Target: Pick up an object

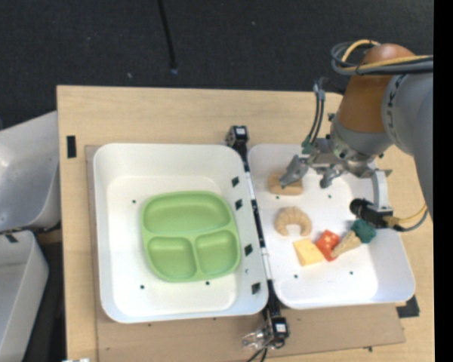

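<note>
Croissant, curved and matte tan, near a yellow wedge; metal pincer spread open, nothing held.

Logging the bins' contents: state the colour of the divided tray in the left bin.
Light green: the divided tray shows best in the camera view.

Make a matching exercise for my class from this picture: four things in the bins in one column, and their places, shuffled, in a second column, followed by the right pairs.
Things
1. green divided tray
2. croissant
3. yellow wedge
4. flat tan piece

Places
A. right bin, just under the gripper, near the bin's far edge
B. middle of the left bin
C. right bin, touching the red piece
D. right bin, between the flat tan piece and the yellow wedge

Pairs: 1-B, 2-D, 3-C, 4-A
</note>
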You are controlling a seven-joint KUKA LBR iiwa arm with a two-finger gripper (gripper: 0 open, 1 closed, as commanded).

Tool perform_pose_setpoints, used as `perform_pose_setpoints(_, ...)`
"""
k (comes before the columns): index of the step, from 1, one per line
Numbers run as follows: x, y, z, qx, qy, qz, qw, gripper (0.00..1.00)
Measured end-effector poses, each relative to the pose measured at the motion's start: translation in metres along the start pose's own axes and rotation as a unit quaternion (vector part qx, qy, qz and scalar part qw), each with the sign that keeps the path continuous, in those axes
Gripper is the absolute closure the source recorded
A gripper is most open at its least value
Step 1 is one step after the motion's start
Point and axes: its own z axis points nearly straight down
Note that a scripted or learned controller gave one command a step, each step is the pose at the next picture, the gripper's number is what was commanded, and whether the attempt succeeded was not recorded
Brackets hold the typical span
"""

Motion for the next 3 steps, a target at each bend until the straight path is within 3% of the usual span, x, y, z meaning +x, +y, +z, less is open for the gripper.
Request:
perform_pose_setpoints(1, 0.004, 0.001, 0.062, 0.0, 0.0, 0.0, 1.0, 0.0)
perform_pose_setpoints(2, 0.003, 0.003, 0.047, -0.004, 0.0, 0.002, 1.0, 1.0)
perform_pose_setpoints(3, 0.008, 0.011, -0.001, -0.005, 0.001, -0.002, 1.0, 1.0)
